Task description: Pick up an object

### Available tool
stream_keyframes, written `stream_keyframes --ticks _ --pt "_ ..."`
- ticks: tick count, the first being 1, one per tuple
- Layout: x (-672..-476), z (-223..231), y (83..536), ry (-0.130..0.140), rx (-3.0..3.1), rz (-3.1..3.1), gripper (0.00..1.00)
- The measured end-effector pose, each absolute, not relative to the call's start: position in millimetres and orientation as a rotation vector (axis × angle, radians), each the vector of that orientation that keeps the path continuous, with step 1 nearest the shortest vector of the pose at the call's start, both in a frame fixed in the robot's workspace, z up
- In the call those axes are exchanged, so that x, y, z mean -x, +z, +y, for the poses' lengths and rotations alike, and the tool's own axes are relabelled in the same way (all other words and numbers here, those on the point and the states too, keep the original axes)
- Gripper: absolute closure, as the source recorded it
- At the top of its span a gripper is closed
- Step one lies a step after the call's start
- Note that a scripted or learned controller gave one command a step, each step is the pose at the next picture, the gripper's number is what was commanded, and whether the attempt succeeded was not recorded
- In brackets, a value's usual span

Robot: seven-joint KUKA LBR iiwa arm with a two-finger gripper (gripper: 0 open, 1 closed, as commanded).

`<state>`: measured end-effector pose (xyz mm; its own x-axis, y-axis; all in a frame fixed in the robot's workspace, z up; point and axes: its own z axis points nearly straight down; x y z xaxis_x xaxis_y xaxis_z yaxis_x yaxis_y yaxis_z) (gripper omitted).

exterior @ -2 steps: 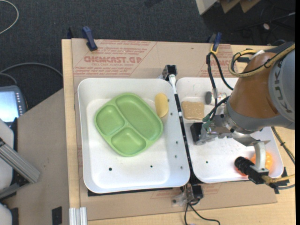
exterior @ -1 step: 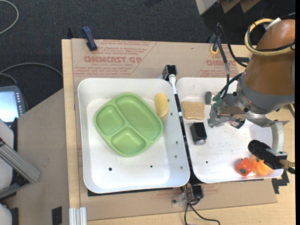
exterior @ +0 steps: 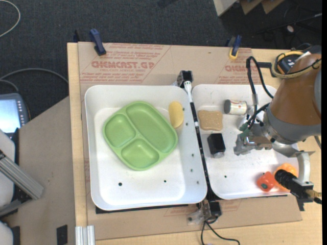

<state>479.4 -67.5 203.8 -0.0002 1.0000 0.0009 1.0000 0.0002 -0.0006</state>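
Two bins: left bin [exterior: 97,182] and right bin [exterior: 230,188], side by side on the bench.
Gripper [exterior: 244,145]: over the right bin's middle, low; fingers too blurred to read, so cannot tell wide or narrow; nothing seen between them.
Nearest pick: black block [exterior: 216,143], just left of the gripper, apart from it.
Beyond the block: tan sponge [exterior: 210,120], up-left of the gripper, close to the block.
Behind the gripper: small white tube [exterior: 235,106], near the arm's cables.
Right and below: orange toy [exterior: 276,179], partly under the wrist hardware.
Far left: green plate [exterior: 140,135] and yellow piece [exterior: 176,114], in the other bin, well apart.
Risk: closing where it hangs likely grabs air, block sitting off to the side.
Risk: descent near the block's edge could shove it into the sponge or the bin wall.
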Motion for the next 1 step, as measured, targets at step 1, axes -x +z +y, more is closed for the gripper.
stream_keyframes --ticks 1 --pt "-479.5 -20.0 222.2 -0.002 2.222 -2.224 1.0"
